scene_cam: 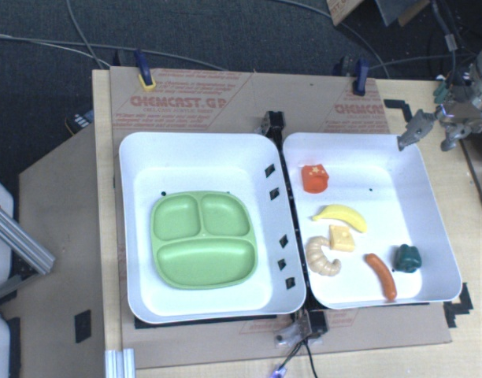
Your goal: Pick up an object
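Bench: dark floor with loose cables framed a cardboard-topped bench (225, 93), its sheet pinned by a blue clamp (146, 73) at the far edge, likely so the bins could not slide.
Gripper: the gripper (432, 128) hung at the right bin's far right corner, high over the rim, its two fingers spread apart with nothing between them; it stood released and off to the side, which kept the bin's contents unobstructed to the camera.
Right bin: the right bin (359, 150) held all the loose items, so a pick had to come from here.
Red block: a red block (315, 178) sat nearest the gripper, alone toward the far side with free space around it; I judged it the easiest target.
Banana: a yellow banana (341, 216) lay mid-bin, just above a pale cheese wedge (342, 238), the two touching or nearly so.
Shrimp piece: a curled beige piece (322, 257) rested just left of the wedge, crowding that cluster and making a clean grasp there harder.
Sausage: an orange-red sausage (381, 275) lay slanted toward the near rim.
Green piece: a dark green piece (407, 258) sat just right of the sausage, close to the wall.
Left bin: the left bin (139, 164) carried a green divided plate (203, 239), lying flat with its compartments bare, plausibly a drop-off spot.
Progress: nothing was lifted; the pick was not yet begun.
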Controlling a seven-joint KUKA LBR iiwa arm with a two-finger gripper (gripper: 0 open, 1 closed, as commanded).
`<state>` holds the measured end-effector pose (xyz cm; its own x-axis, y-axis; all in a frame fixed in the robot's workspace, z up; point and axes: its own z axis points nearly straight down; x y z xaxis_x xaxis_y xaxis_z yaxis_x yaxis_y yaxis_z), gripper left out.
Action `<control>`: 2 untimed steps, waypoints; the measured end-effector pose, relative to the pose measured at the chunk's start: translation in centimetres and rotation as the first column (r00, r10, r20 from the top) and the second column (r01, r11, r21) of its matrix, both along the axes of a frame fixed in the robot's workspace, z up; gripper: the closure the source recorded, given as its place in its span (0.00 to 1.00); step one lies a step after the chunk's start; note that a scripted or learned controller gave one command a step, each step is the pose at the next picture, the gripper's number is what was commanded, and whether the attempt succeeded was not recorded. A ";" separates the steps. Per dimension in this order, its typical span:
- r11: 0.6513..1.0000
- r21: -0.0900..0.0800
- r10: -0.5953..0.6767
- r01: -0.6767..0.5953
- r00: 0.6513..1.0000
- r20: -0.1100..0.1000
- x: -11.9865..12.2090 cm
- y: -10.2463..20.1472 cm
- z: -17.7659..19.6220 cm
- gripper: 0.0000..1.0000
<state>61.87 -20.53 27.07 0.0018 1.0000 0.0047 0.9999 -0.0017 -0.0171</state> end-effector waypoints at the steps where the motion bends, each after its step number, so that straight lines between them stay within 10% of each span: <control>1: 1.000 -0.003 0.003 -0.003 1.000 0.011 0.2 0.1 0.7 0.00; 2: 1.000 -0.001 0.005 -0.005 1.000 0.005 0.8 0.7 -5.7 0.00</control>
<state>62.67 -19.82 21.40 -0.0031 1.0000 0.0040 0.9999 0.0032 -0.0122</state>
